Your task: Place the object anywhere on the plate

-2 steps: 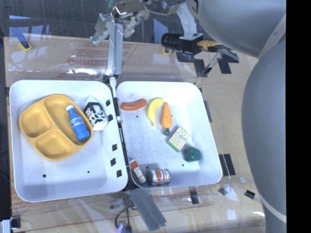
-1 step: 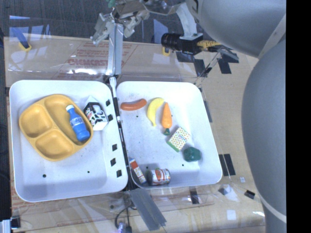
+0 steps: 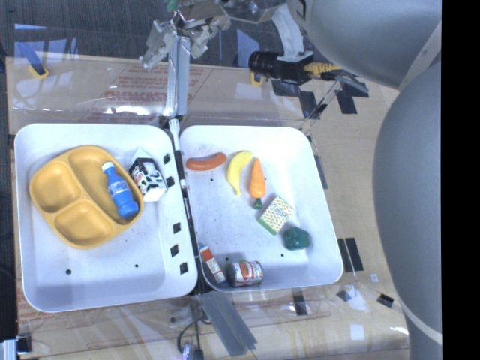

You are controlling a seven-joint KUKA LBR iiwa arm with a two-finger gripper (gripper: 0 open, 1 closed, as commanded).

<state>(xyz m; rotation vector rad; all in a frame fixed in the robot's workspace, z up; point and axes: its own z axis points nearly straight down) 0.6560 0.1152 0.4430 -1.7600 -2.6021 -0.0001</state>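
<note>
Fingers (image 3: 174, 37) spread open, holding nothing, above bins' far edge. Blue bottle (image 3: 121, 190) lies on yellow plate (image 3: 64, 190).

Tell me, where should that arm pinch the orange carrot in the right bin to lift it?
Probably across the middle of the carrot, coming straight down from above. It lies flat, its long axis pointing roughly up the picture, so the narrow width suits a pinch. The banana crowds its left side, so that finger needs care.

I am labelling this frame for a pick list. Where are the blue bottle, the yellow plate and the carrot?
blue bottle (image 3: 121, 193): camera view, middle of its body, lying on the plate.
yellow plate (image 3: 58, 182): camera view, bare upper-left compartment.
carrot (image 3: 257, 178): camera view, middle of the orange root, right bin.
</note>
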